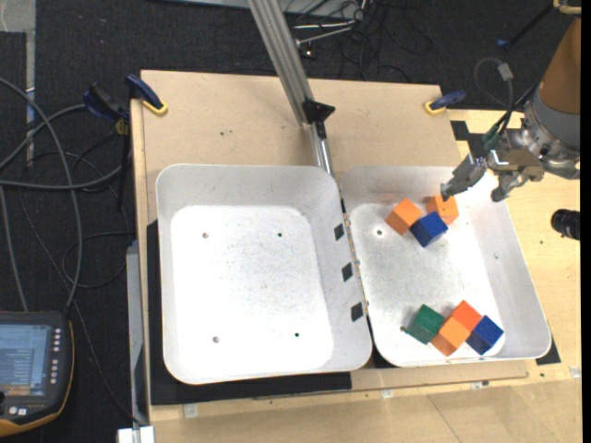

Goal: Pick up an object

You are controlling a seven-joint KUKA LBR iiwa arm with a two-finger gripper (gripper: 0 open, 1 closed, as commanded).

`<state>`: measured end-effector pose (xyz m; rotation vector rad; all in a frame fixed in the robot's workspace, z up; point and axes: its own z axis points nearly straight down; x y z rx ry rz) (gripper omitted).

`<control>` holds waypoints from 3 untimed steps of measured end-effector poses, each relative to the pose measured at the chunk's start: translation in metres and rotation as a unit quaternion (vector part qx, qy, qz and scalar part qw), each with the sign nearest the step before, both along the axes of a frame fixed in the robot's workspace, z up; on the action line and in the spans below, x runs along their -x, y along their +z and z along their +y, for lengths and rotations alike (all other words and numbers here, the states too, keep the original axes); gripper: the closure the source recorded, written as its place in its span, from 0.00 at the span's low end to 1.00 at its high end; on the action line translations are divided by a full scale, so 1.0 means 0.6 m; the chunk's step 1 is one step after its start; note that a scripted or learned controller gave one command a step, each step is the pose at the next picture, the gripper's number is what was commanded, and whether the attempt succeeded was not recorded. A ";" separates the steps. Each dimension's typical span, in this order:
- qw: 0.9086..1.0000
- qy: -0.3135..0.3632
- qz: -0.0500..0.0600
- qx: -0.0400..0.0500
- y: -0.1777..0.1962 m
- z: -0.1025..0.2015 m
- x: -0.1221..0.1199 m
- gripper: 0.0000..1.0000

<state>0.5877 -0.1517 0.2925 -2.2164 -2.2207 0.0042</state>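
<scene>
Gripper [482, 181] fingers spread, holding nothing, hovers just right of and above blue cube [428, 230]; small orange cube [444, 208] lies between them, larger orange block [404, 216] beyond

I'm seeing the grey arm [565, 72] reaching in from the right, its orange band showing above the wrist. The gripper [480, 181] is hanging low, fingers pointing down and leftward, apparently spread apart with nothing between them, though they're small here.

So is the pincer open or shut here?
Open: the pincer has its two fingers spread apart, nothing between them, above the right bin near the blocks.
</scene>
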 end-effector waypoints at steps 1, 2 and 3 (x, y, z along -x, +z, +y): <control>1.000 0.000 -0.002 0.001 0.004 0.000 -0.001 0.00; 1.000 -0.001 0.001 0.000 -0.101 0.000 -0.009 0.00; 1.000 -0.001 0.000 0.000 -0.175 0.001 -0.016 0.00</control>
